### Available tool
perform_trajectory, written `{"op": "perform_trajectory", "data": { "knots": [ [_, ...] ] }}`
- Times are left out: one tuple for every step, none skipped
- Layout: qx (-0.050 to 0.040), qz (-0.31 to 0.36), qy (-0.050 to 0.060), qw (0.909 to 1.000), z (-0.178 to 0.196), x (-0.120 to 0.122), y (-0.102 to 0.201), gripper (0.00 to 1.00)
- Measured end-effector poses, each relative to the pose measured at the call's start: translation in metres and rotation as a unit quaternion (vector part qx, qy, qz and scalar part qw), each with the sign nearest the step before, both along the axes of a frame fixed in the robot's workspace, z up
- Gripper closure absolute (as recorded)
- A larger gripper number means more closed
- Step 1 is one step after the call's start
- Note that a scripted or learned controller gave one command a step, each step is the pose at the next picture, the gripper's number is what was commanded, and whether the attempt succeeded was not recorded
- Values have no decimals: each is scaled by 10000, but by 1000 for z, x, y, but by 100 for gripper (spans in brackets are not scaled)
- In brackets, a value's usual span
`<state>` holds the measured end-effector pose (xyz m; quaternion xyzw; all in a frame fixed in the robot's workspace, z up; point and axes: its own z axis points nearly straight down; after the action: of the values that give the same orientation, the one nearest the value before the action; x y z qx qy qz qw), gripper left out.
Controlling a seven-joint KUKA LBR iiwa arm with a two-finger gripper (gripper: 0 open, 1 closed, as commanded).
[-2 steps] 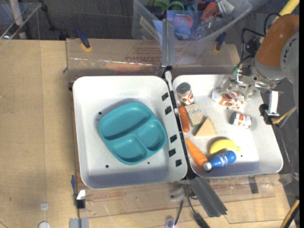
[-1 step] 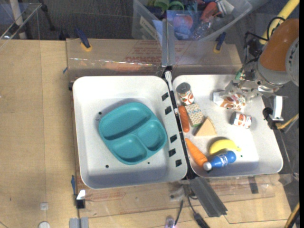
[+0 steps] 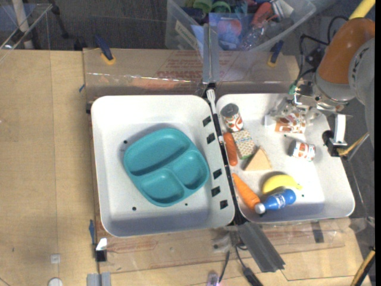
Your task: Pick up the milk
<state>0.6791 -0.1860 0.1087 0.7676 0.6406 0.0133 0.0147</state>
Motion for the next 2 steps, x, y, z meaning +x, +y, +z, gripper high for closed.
{"op": "perform_trajectory", "data": {
  "knots": [
    [-8,16,-21,10000,11,1,0,100],
    [-7,16,-18,10000,11,1,0,0]
  ]
}}
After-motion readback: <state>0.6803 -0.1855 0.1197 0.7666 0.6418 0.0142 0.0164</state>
